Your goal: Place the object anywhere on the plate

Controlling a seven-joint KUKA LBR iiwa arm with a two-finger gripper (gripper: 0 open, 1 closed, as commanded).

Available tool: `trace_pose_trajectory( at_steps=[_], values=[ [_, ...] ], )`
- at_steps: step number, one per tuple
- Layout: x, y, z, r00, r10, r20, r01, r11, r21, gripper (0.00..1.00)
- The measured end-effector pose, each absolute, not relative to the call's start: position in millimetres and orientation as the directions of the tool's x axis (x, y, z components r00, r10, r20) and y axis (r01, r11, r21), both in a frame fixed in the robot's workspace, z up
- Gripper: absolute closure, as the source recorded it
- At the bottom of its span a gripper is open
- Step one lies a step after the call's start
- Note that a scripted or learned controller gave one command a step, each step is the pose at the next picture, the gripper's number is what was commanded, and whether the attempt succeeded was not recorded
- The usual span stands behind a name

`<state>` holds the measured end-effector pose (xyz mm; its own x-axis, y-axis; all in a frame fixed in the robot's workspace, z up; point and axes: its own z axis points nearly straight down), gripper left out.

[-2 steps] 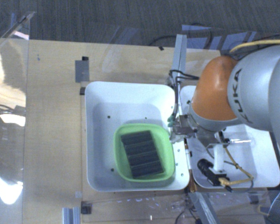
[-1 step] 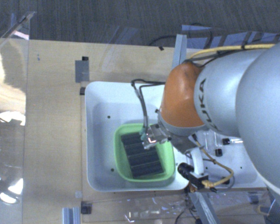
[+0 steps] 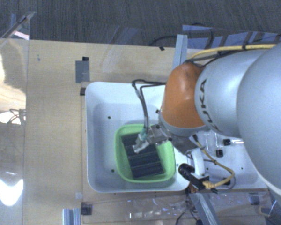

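A green square plate (image 3: 167, 150) with a raised rim sits in the front half of the left white bin (image 3: 99, 125). On the plate lies a dark, ridged rectangular object (image 3: 145, 163), running from the plate's back left to its front right. My gripper (image 3: 143, 142) hangs over the back end of that object, under the orange wrist band (image 3: 182, 97). The arm hides the plate's right back corner.
The grey arm covers most of the right bin (image 3: 234, 165) and the wall between the bins. Cables run along the wrist and near the front rim. Bare bin floor shows to the left of and behind the plate. The wooden bench stretches out to the left.
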<state>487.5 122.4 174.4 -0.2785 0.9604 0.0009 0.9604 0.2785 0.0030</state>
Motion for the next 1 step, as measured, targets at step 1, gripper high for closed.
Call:
trace_pose_trajectory(
  at_steps=[1],
  values=[
    [488.5,68.9,213.9,-0.234,0.972,0.000,0.972,0.234,0.007,0.00]
  ],
)
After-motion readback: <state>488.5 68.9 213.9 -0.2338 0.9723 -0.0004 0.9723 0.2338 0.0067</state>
